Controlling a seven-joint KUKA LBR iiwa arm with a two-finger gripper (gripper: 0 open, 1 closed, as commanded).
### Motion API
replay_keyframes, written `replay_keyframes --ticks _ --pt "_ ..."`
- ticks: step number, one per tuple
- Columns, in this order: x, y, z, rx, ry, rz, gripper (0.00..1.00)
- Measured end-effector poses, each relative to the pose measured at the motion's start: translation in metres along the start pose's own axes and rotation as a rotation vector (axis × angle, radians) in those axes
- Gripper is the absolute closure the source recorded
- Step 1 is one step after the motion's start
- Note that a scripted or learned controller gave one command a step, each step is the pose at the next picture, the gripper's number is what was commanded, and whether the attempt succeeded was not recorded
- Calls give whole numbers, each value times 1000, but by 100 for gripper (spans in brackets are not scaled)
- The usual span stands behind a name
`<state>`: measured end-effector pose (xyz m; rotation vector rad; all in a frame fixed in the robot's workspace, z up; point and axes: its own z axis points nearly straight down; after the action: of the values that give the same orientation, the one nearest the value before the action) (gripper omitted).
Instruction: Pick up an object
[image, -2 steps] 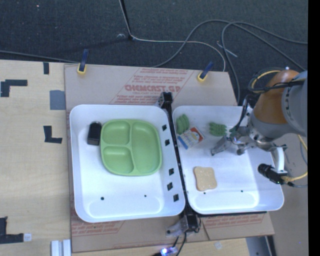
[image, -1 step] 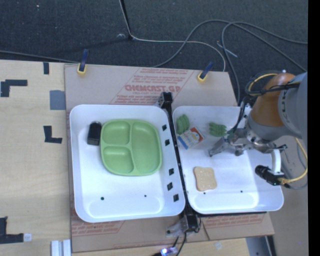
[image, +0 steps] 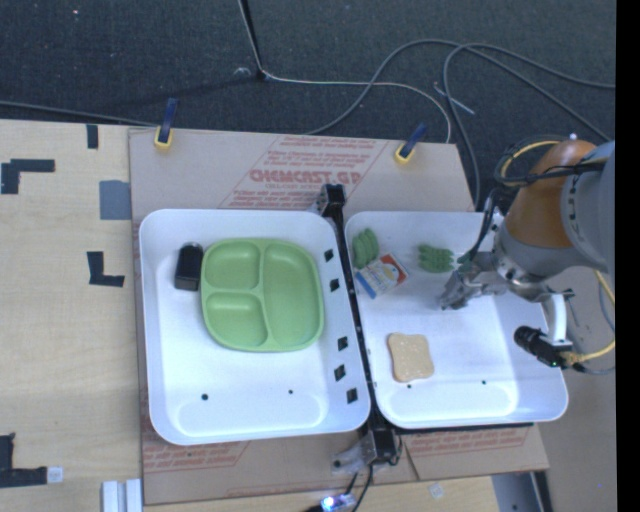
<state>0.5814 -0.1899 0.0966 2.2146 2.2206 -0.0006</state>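
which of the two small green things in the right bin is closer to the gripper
The green item in the upper middle of the right bin, just left of the gripper. The other green piece lies against the divider, above the small packet.

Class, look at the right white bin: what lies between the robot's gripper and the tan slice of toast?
Nothing. In the camera view, bare white bin floor separates the gripper from the tan slice of toast.

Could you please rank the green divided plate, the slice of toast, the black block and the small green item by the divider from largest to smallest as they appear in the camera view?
1. Green divided plate
2. Slice of toast
3. Black block and small green item: these look about alike, so I won't rank them.
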Motion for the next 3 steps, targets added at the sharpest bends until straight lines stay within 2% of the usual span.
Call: replay_keyframes --ticks 1,2,3 --pt "-1 -9 -53 2 4 2 100" --pt "4 -7 -96 1 4 0 100" --pt "4 -7 -119 2 4 1 100"
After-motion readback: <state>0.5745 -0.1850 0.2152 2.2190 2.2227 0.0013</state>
